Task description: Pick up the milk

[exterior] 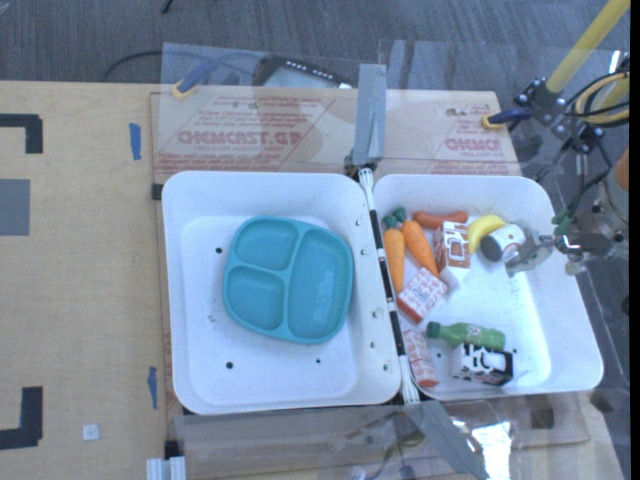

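Your gripper point(527, 255) hangs at the right bin's point(560, 368) upper right, grip unreadable from here, so drop squarely over the milk point(484, 364) lower down.

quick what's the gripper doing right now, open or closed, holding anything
Gripper: over the right bin, beside the banana; open or shut cannot be told. The milk lies apart from it, near the bin's front.

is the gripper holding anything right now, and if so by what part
It cannot be told. The gripper sits low at the right bin's far right side, beside the banana. The milk carton lies apart from it, near the front, by the green bottle.
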`<action>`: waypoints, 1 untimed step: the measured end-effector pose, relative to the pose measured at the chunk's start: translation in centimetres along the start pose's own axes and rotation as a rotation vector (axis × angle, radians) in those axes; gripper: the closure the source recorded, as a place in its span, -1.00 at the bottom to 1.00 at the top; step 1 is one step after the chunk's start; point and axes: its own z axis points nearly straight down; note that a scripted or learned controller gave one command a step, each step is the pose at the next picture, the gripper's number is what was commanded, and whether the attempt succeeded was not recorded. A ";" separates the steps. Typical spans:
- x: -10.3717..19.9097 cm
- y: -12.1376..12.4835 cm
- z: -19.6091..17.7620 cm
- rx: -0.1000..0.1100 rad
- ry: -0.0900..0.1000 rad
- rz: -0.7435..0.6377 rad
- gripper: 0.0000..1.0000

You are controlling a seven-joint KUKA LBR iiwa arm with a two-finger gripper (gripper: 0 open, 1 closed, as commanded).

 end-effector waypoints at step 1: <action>5.0 7.4 11.1 -0.003 -0.001 -0.063 -1.00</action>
